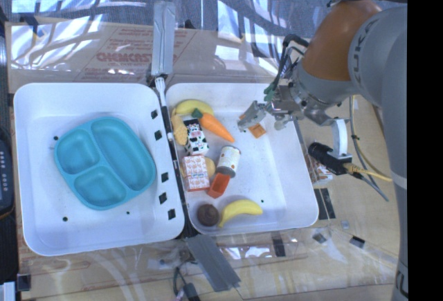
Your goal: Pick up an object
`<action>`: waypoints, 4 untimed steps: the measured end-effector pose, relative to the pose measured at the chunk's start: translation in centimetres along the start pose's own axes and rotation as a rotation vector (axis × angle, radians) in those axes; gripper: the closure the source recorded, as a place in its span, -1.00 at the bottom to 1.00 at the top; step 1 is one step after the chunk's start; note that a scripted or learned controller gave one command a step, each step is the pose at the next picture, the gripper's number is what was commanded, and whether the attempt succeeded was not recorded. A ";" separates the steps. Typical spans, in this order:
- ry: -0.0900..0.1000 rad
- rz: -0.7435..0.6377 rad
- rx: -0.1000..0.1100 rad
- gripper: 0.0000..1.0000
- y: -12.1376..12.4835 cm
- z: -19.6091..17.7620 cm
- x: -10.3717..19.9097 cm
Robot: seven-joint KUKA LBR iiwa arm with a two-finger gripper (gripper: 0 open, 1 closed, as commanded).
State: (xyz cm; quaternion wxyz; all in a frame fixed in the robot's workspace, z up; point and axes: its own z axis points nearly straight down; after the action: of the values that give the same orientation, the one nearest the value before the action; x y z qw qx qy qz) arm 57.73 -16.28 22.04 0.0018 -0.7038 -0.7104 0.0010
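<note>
While my gripper (257, 120) hung open just above a small orange block (257, 131) in the right bin (291, 182), I next needed to drop and pinch it.

The two bins (41, 95) are white. In the left bin lies a light blue plate (104, 161). By the right bin's left edge there is a yellow banana (191, 106), an orange carrot (216, 126) with a green top, and a white carton with black spots (196, 138). Near the front edge lies another yellow banana (241, 210) next to a brown ball (207, 214). The arm (367, 43) is grey with an orange band.
</note>
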 end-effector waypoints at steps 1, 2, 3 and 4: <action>0.000 0.030 0.009 -1.00 6.1 11.5 1.3; -0.003 -0.183 -0.005 -1.00 5.7 6.8 1.8; -0.010 -0.132 -0.018 -1.00 4.5 11.0 4.7; -0.027 -0.186 -0.047 -1.00 2.6 11.0 5.0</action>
State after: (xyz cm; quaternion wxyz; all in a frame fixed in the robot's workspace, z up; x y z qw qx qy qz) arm 60.28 -11.21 11.03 -0.0239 -0.6344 -0.7726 -0.0063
